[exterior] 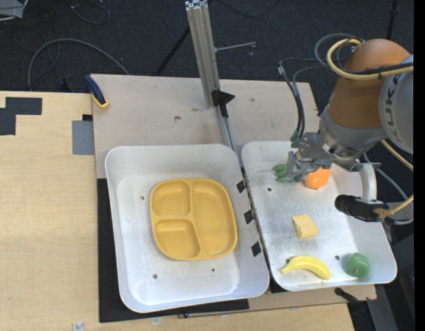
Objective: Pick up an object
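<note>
Claw (299, 165) is down in the right bin (339, 276), at a green item (282, 174) beside the orange piece (317, 178). Can't tell if it's open or gripping; the wrist hides that. Nothing visibly lifted yet. Yellow block (304, 226), banana (306, 267) and green pepper (356, 265) lie untouched. Left bin (126, 267) holds a yellow divided plate (193, 218).

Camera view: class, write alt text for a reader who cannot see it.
A grey arm's gripper hangs over the right bin beside an orange piece and something green. That bin also holds a yellow block, banana and green fruit; the left bin holds a yellow divided plate.
</note>
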{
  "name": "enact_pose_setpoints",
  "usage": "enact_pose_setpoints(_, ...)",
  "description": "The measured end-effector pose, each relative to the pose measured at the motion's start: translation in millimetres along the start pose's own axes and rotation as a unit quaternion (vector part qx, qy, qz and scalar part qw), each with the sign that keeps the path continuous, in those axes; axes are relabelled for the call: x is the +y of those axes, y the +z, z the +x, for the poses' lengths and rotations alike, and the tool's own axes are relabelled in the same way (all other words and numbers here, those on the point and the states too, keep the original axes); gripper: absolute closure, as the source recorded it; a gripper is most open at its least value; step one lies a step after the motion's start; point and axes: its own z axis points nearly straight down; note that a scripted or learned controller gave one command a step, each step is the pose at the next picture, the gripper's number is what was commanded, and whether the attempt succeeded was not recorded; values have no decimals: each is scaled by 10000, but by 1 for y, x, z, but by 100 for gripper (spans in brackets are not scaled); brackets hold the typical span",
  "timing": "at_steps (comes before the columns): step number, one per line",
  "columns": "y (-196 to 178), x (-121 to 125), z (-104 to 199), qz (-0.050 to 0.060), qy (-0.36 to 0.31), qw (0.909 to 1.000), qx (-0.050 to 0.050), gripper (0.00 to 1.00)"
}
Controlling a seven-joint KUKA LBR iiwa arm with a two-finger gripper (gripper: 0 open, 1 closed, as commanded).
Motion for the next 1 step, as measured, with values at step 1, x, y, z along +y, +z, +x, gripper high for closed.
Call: enact_pose_setpoints(1, -2, -10, 61, 6, 1, 10000, -2, 100)
